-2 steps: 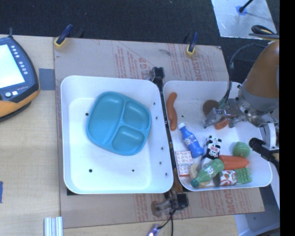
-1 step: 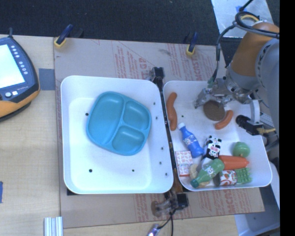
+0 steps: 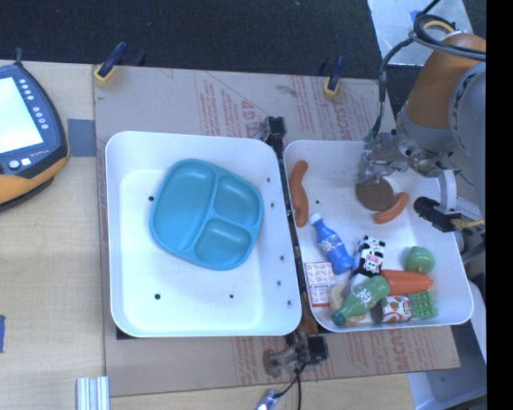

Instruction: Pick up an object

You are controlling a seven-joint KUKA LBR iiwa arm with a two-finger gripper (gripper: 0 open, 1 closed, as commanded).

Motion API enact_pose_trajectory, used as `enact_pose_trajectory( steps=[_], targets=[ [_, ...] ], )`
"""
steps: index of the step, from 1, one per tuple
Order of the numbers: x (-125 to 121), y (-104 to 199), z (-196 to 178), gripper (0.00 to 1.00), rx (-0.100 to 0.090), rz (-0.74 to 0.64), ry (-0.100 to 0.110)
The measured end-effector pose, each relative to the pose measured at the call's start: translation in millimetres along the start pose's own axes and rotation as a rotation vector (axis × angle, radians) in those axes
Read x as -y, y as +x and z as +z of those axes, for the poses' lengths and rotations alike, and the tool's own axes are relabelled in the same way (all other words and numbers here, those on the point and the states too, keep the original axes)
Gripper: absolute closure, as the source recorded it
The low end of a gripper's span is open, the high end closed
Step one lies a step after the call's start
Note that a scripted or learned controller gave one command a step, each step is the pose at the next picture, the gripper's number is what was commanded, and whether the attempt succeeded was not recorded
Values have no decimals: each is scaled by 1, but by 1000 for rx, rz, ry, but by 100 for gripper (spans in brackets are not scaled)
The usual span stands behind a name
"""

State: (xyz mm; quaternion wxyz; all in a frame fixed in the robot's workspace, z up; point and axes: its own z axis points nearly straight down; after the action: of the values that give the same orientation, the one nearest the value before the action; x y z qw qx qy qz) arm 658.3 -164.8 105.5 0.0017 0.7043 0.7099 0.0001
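Partly hidden hand (image 3: pixel 378 174), over brown disc (image 3: pixel 375 196)

Robotics lab, clamped cardboard bench (image 3: pixel 197 101), teach pendant (image 3: pixel 17 135), two white bins (image 3: pixel 128 229), toy food

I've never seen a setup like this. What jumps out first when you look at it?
The big blue divided plate lying alone in the left white bin catches the eye first. Next is the jumble of toy food in the right bin: a sausage, a blue bottle, a green bottle and a carrot. Above it the grey and orange arm lowers its claw over a brown disc.
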Motion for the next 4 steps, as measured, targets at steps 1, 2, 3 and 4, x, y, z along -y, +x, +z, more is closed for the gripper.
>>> enact_pose_trajectory(
  steps=[1,2,3,4],
  targets=[
    [0,0,0,0,0,0,1],
    [1,3,11,0,-1,4,3],
    [1,6,11,0,-1,5,3],
    [1,19,11,0,-2,4,5]
  ],
)
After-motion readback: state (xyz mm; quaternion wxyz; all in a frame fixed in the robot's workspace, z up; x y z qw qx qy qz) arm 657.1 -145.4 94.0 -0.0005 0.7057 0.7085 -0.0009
